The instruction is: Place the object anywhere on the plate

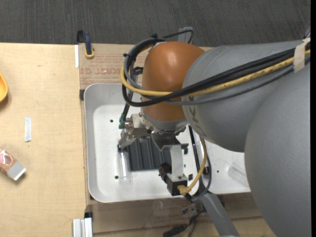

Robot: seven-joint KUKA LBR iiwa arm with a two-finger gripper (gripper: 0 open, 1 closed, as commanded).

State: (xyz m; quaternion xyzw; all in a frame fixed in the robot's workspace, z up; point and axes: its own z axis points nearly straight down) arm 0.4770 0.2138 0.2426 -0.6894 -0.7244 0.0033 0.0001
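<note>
My arm reaches in from the right, and its orange band hangs over the white bin. Below the band, the dark ribbed gripper points down into the middle of the bin, close to its floor. A small clear object lies on the bin floor just left of the gripper. Whether it touches the gripper is hidden from me. An orange rounded rim, possibly the plate, pokes in at the far left edge on the wooden bench.
On the wooden bench left of the bin lie a small pale strip and a brown-and-white packet. A blue clamp stands at the bin's far left corner. Another clear item lies right of the gripper, under the arm.
</note>
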